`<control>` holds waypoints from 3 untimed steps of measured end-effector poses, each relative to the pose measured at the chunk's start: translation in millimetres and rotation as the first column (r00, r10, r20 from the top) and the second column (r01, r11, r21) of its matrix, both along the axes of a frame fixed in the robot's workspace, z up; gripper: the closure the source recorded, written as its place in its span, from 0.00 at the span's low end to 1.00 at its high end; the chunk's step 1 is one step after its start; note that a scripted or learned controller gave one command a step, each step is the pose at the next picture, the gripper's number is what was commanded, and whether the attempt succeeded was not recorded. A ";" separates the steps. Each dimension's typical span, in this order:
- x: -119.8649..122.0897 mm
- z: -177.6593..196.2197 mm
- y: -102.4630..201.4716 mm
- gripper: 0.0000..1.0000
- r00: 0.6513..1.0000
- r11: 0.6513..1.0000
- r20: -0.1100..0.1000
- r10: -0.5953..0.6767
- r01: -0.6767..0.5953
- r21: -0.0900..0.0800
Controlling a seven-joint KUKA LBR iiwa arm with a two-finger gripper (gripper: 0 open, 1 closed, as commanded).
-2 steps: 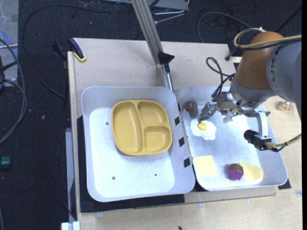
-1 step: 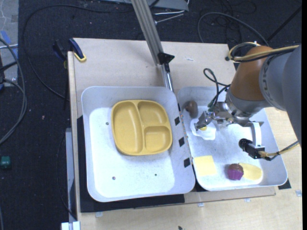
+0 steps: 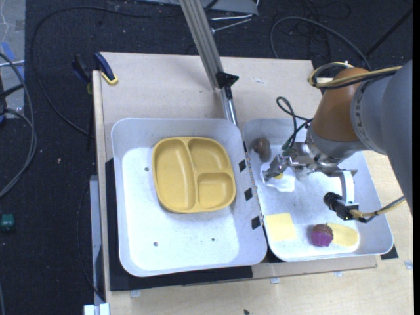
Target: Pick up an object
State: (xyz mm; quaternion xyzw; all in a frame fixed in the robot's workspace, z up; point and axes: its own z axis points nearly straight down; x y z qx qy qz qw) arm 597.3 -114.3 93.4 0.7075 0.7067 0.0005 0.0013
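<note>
In the right bin (image 3: pixel 367 176) my gripper (image 3: pixel 278 168) is low at the bin's left side, directly over a small white object (image 3: pixel 282 181); whether they touch is unclear. Just up and left of it lies a brown rounded object (image 3: pixel 262 147). A pale yellow square slice (image 3: pixel 281 226) rests near the front left of this bin. At the front, a purple lump (image 3: pixel 321 235) sits against a yellow oval piece (image 3: pixel 346 236).
The left bin (image 3: pixel 131 241) holds a yellow divided plate (image 3: pixel 194 174). A metal pole (image 3: pixel 203 38) slants across the back, down to the gap between the bins. My arm's orange band and grey body (image 3: pixel 354 110) hang over the right bin's back half.
</note>
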 end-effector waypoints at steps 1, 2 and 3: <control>1.6 12.6 -0.5 1.00 1.000 1.000 0.005 -0.001 0.001 -0.002; 1.8 76.3 -1.0 1.00 1.000 1.000 0.004 0.003 -0.003 -0.001; 0.0 139.6 0.9 1.00 1.000 1.000 0.005 0.003 -0.003 -0.001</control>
